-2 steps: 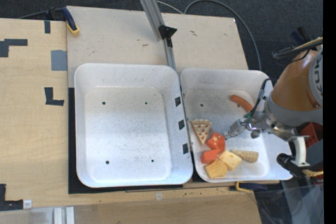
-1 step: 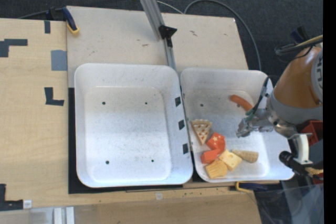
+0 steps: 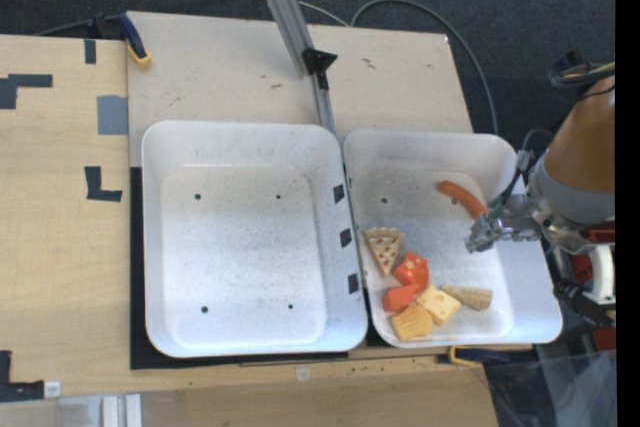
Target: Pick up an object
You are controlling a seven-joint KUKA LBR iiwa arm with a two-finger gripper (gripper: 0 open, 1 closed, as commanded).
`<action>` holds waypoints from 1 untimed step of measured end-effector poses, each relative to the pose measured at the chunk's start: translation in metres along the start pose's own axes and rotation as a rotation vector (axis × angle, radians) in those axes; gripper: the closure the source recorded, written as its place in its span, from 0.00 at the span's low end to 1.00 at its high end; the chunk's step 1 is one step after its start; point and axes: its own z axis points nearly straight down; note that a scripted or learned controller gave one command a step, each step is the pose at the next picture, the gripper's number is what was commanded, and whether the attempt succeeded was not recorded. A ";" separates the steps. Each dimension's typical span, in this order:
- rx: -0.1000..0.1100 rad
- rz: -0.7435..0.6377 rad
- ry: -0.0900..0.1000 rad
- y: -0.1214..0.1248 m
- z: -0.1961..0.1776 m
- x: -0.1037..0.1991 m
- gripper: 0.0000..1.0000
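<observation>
The right bin holds several toy foods. An orange sausage lies near its right wall. A tan waffle wedge sits mid-bin, with a red piece and an orange-red piece just below it. Yellow cheese blocks and a beige bread stick lie near the front edge. My gripper hangs at the bin's right side, just below the sausage's lower end, with nothing visible between its fingers.
The left bin lies beside the right one. A slanted metal pole comes down to the bins' shared back edge. Cables run behind the right bin. The arm's orange band is at the right.
</observation>
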 end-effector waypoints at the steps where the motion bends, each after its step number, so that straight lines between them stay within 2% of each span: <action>1: -0.001 0.000 -0.001 -0.003 -0.044 -0.004 1.00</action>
